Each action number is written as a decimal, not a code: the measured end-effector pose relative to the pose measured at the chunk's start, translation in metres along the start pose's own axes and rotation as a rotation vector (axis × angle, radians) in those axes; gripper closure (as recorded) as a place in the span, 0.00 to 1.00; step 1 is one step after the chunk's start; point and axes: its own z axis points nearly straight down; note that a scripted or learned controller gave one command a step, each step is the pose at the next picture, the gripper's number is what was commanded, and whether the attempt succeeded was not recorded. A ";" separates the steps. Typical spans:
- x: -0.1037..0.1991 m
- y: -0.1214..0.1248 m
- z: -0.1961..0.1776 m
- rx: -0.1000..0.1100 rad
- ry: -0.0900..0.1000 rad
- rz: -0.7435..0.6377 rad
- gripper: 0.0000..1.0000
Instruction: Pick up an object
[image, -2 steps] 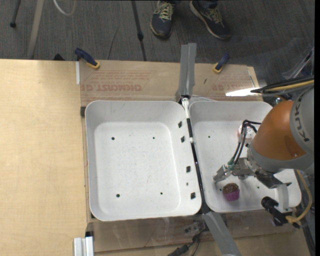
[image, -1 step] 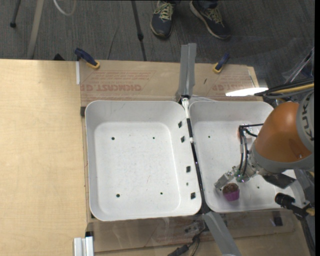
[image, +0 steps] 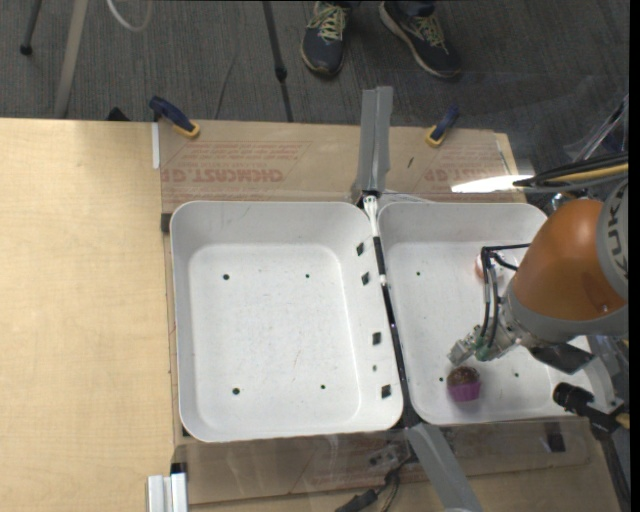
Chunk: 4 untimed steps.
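Gripper (image: 470, 352): positioned low inside the right bin (image: 430, 250), toward its near edge. Whether the gripper is released, clenched or grasping cannot be told at this size and angle. Its tip points down and to the left, toward the bin floor.

Object (image: 464, 384): one small purple item with a darker brownish top, lying on the floor of the right bin near the near rim, about midway along that edge. It sits just below and beside the gripper tip. Contact between the two cannot be confirmed; the item appears to rest on the bin floor rather than being raised.

Arm (image: 570, 265): enters from the right edge of the view, its orange band over the far-right part of the right bin, with a grey section beneath leading to the wrist. Dark cables run along the wrist to the gripper.

Left bin (image: 200, 300): white, shallow, with a few small dark marks on its floor. It stands edge to edge with the right bin; a row of dark clips runs along the shared rim.

Bench (image: 80, 300): light wood surface to the left of the bins, with a brown cardboard sheet (image: 250, 165) under their far edge. Two blue-and-yellow clamps (image: 175, 117) sit at the far edge of that sheet.

Floor beyond the bench: grey carpet, with a pair of shoes (image: 375, 35) at the top of the view.
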 end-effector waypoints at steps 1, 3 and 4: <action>0.000 0.010 -0.202 -0.001 -0.003 0.097 1.00; -0.010 0.020 -0.025 0.004 0.002 0.154 0.00; -0.004 -0.003 0.009 0.002 0.001 0.042 0.00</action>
